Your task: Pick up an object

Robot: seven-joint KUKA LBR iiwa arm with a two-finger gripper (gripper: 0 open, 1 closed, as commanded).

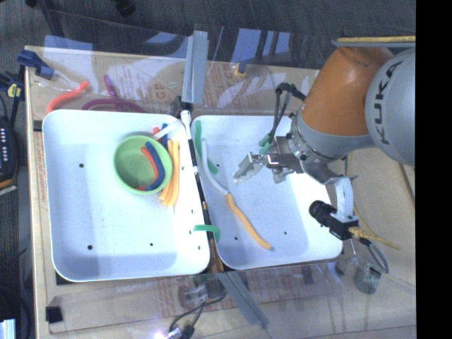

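Observation:
In the right bin point(311, 249) a long orange stick point(247, 222) lies slantwise near the front left. A pale curved tube with a green end point(211, 169) lies along that bin's left wall. My gripper point(262, 171) hangs over the middle of the right bin, a little up and right of the orange stick's upper end. Its two fingers point(244, 169) are spread apart and open, with nothing between them. The grey arm with its orange band point(339, 97) comes in from the right.
The left bin point(85, 210) holds a green bowl point(131, 164) with red and blue curved pieces in it, and orange sticks point(171, 179) beside it. A small green piece point(207, 229) rests on the rim between the bins. Hoses and cables lie behind the left bin.

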